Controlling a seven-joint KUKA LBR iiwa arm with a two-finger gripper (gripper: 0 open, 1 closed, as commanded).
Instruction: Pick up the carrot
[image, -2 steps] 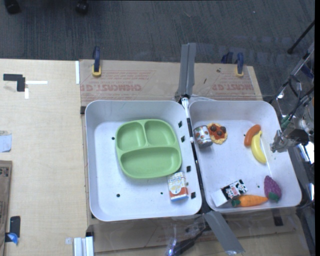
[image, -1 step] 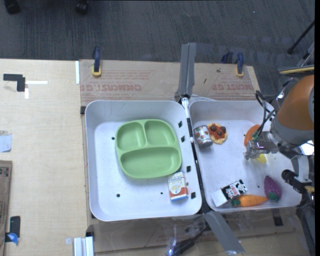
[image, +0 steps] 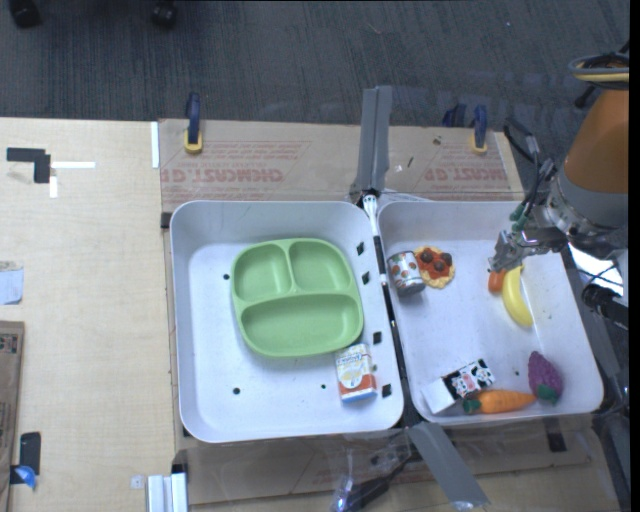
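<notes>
Your tool (image: 507, 256) hangs over the far right part of the right bin (image: 440, 330), and you cannot tell how its jaws stand from this angle. Right under its tip you see a small orange piece (image: 495, 283) touching the top end of the banana (image: 517, 298), which lies just nearer the camera than the tool. The carrot (image: 497, 402) is well apart from the tool, down at the bin's near edge, lying flat with its green end pointing right toward the purple grapes (image: 544, 373). A black-and-white carton (image: 468, 380) sits just to the carrot's left, touching it. To the tool's left you have a pizza slice (image: 436, 266) and a can (image: 404, 271) beside it. Further left, the left bin (image: 200, 330) holds a green plate (image: 296, 296) and a small juice box (image: 356, 373)
</notes>
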